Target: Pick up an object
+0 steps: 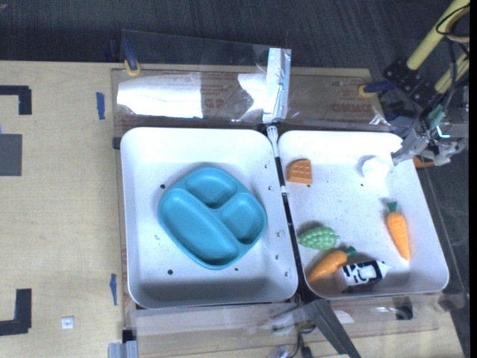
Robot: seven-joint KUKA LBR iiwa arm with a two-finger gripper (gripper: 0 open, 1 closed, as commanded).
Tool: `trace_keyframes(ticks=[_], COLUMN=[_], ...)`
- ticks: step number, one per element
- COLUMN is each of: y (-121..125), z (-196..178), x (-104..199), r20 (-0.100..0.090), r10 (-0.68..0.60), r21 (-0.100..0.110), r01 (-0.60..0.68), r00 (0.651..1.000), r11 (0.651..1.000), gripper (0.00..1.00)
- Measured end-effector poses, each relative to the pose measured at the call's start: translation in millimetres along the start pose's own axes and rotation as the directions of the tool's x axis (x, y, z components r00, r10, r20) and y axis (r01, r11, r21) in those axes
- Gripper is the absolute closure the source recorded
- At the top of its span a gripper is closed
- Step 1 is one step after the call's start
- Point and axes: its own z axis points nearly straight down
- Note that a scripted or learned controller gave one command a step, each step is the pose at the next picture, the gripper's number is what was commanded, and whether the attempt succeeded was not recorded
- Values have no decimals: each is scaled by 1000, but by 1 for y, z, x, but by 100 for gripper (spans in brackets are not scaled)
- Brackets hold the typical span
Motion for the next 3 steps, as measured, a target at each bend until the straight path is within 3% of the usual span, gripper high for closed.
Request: trace_keyframes(ticks=[1, 2, 3], y=[-22, -61, -57], z=[8, -53, 90], x=[-26, -22, -31], r20=[0, 5, -2], r10=[-117, -138, -230], r21=[0, -8, 3], r01=[117, 138, 230], r00=[993, 990, 973], r11=[993, 990, 973], gripper=[0, 0, 0])
